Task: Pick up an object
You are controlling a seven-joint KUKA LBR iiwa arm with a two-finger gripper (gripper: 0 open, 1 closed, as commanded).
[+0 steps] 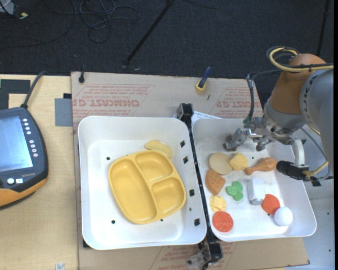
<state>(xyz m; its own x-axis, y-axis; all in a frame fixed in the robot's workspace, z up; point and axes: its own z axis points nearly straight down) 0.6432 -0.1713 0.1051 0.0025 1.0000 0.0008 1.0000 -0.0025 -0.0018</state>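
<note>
My gripper (247, 140) hangs over the back part of the right bin (304, 224), its grey fingers (232, 142) spread open with nothing between them. Just in front of it lie a tan round bun (219, 163), a yellow chunk (238, 162) and a brown drumstick (262, 165). Nearer the front are a waffle piece (216, 181), a green broccoli (234, 190), a grey item (252, 191), an orange-red piece (270, 203), a white ball (283, 216), a red tomato (222, 221) and a yellow cube (218, 203).
The left bin (96, 151) holds a yellow divided tray (148, 185) and a pale yellow piece (158, 147) behind it. A black divider (194, 173) runs between the bins. A tablet pendant (11, 151) rests at the far left of the bench.
</note>
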